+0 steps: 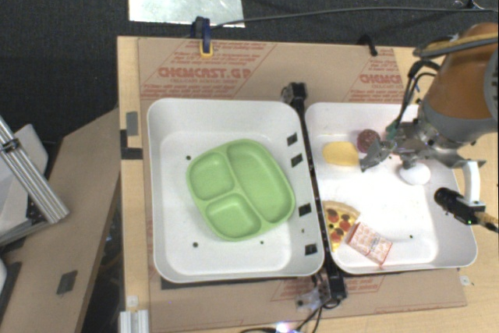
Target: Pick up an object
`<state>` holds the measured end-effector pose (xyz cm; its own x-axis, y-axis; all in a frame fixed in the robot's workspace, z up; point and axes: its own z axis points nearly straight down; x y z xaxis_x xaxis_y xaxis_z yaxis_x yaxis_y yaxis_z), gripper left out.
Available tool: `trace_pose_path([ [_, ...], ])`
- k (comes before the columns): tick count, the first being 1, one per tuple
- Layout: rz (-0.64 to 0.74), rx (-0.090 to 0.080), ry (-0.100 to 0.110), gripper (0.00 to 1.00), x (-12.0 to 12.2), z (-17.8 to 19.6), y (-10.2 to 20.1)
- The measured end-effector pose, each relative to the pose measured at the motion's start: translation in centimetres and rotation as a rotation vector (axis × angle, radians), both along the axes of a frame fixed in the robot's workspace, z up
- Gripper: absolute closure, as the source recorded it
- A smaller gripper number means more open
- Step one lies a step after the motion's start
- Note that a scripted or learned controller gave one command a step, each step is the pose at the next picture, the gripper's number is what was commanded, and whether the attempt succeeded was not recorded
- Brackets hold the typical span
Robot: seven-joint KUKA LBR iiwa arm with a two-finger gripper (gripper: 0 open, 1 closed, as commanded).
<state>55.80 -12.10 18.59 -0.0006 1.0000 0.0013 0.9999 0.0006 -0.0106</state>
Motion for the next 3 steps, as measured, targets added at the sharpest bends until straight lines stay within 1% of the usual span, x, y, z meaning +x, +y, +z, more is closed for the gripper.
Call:
trace_pose_path([
  [1, 0.002, -0.002, -0.012, 0.00, 0.3, 0.6, 0.0],
  [2, 0.001, -0.001, -0.007, 0.00, 0.8, -5.4, -0.3],
  [3, 0.001, 0.000, -0.008, 0.00, 0.8, -10.4, -0.3],
])
